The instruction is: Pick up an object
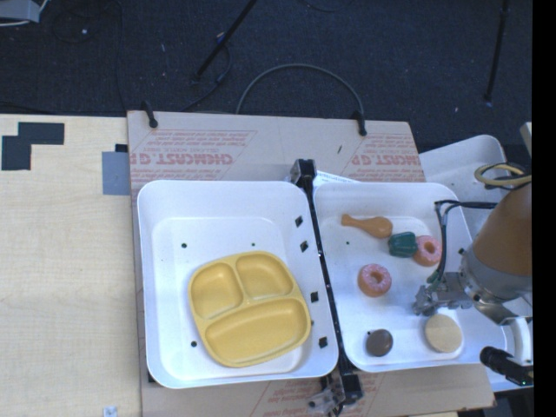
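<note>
Grey metal, the two-finger gripper (432, 300) hangs low in the right white bin (347, 320) at the frame's lower right; whether its jaws are apart or together I cannot tell. Just below it, nearly touching, lies the round cream-coloured disc (443, 333), probably the nearest pick, with the pink frosted doughnut (374, 280) to its left.

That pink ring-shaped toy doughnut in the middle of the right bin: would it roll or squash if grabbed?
The pink ring-shaped toy doughnut lies flat, so it probably won't roll. It looks like moulded toy food, likely light and fairly stiff. Its rounded rim might slip between fingers.
</note>
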Available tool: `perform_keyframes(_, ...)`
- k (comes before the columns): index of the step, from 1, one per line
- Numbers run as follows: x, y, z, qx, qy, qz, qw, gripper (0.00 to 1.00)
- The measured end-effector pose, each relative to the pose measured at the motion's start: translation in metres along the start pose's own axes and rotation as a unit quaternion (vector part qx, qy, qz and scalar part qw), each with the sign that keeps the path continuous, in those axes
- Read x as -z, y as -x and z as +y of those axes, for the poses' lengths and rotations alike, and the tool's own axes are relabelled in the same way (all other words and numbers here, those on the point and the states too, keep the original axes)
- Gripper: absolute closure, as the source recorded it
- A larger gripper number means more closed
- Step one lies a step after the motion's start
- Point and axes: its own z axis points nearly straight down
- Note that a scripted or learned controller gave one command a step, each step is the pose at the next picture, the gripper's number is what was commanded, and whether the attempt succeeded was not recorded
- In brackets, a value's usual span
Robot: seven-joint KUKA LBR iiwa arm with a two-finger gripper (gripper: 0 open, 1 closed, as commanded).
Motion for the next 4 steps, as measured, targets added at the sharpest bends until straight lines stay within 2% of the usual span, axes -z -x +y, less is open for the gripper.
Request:
perform_keyframes(2, 0.106, 0.009, -0.006, 0.003, 0.003, -0.002, 1.0, 1.0)
perform_keyframes(4, 0.106, -0.105, -0.003, 0.005, 0.0, 0.0, 1.0, 1.0)
